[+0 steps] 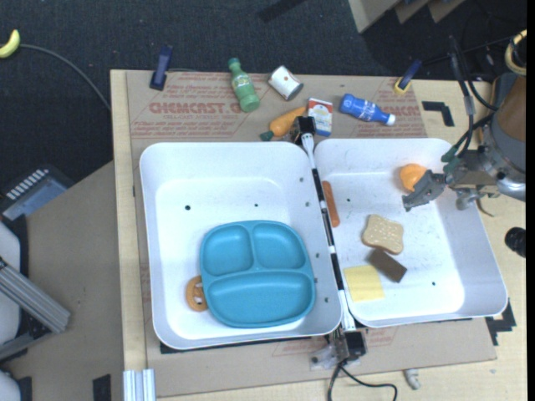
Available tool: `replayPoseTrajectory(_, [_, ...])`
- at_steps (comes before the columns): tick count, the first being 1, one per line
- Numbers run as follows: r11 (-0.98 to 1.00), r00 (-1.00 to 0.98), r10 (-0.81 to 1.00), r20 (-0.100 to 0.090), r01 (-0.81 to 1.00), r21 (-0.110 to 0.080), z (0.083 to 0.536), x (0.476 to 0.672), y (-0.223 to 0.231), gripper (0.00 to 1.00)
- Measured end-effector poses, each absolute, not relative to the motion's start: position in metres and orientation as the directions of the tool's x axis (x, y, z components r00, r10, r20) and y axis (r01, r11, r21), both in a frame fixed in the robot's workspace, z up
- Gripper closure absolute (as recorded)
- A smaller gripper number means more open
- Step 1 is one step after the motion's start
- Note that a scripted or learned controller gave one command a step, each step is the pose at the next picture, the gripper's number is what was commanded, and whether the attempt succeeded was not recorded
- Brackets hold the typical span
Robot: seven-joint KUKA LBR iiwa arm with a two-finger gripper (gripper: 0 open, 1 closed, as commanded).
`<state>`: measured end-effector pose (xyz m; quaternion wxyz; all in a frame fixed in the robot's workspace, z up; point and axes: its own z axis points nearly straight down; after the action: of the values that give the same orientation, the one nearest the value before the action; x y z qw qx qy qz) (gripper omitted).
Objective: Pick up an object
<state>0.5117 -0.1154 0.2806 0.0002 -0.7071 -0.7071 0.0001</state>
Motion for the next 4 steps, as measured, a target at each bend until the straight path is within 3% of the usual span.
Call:
replayPoseTrajectory(1, [-0.001, 0.001, 1.0, 0.001, 1.0, -0.003, 0.166, 0.505, -0.121, 0.0])
replayPoseTrajectory(2, [0.0, 0.0, 1.0, -0.001, 1.0, 0.005, 0.087, 0.526, -0.095, 0.0])
replayPoseTrajectory(3, [-0.001, 0.001, 1.0, -0.003, 1.0, 0.008, 0.087, 0.492, -0.117, 0.0])
replayPoseTrajectory(4, [-0.001, 0.001, 1.0, -0.004, 1.0, 0.008, 0.087, 0.516, -0.167, 0.0])
